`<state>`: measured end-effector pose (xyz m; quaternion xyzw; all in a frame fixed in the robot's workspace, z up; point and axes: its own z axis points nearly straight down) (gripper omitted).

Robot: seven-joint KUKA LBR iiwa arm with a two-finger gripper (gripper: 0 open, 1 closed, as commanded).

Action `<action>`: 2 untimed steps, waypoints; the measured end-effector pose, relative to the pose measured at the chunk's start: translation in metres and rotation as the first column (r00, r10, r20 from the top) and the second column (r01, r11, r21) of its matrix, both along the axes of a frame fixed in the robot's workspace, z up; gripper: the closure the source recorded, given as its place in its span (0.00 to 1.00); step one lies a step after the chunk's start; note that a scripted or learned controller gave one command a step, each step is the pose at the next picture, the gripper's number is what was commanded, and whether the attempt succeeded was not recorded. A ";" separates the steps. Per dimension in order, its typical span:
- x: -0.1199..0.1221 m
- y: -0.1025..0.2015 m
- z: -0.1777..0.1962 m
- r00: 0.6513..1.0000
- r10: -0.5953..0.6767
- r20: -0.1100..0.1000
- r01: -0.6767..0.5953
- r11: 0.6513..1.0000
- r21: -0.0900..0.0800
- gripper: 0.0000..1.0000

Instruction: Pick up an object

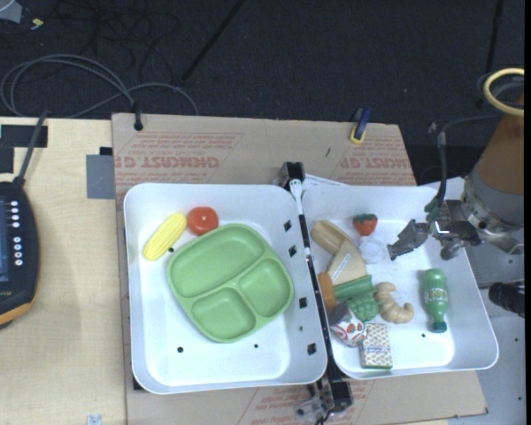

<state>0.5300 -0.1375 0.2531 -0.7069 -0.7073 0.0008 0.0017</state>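
From my station I see the left shallow white bin carrying a green three-compartment plastic plate, a yellow toy corn cob and a red toy tomato. The right shallow white bin holds a green toy bottle, a small strawberry and other toy foods. The dark two-finger gripper hangs over that bin, fingers apart, gripping nothing.

Green bottle lying flat near the right bin's right edge, cap toward the front
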 end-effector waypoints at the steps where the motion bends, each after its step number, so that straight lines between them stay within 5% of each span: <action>1: -0.041 0.070 0.083 1.000 0.007 0.008 -0.007 1.000 0.002 0.00; 2: -0.040 0.067 0.088 1.000 0.001 -0.002 -0.001 1.000 0.000 1.00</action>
